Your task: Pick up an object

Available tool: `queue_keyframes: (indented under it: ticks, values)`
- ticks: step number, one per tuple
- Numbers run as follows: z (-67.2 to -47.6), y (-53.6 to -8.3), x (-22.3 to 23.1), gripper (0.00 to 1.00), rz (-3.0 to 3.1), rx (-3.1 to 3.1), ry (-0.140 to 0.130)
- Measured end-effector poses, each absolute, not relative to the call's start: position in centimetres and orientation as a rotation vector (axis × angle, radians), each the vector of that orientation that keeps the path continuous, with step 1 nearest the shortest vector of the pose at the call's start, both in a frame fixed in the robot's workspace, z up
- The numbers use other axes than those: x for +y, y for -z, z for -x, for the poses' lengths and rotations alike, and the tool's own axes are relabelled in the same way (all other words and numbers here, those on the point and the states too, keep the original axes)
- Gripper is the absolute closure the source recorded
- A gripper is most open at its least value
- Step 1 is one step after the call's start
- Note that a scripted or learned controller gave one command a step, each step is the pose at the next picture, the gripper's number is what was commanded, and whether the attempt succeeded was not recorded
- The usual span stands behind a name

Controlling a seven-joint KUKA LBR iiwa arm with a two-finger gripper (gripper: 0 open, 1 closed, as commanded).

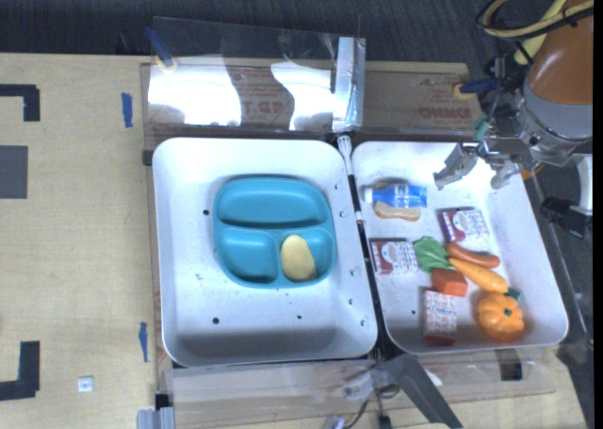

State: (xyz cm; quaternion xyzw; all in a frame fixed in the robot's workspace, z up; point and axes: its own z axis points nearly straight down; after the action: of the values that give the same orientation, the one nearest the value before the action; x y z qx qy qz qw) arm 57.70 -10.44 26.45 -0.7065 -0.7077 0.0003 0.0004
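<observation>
I found the hand [479, 165] open and empty over the right bin's [551, 257] far end, approach stage; next, a descent onto one item.

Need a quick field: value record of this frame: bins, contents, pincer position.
left bin: blue divided tray with a yellow potato-like item in its lower right compartment
right bin: blue-and-white carton, three dark red packets, carrot, small orange pumpkin, green leafy item
pincer: over the right bin's upper right part, nothing visible between its fingers
arm: enters from the right
</observation>
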Motion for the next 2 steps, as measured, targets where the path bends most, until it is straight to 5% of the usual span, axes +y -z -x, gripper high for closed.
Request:
queue_keyframes:
  ticks: [1,2]
  values:
    - [-59.3,-26.3,-11.0,0.0,2.141,-2.304,0.002]
    - [-61.7,-14.8,-11.8,0.0,2.218,-2.214,-0.009]
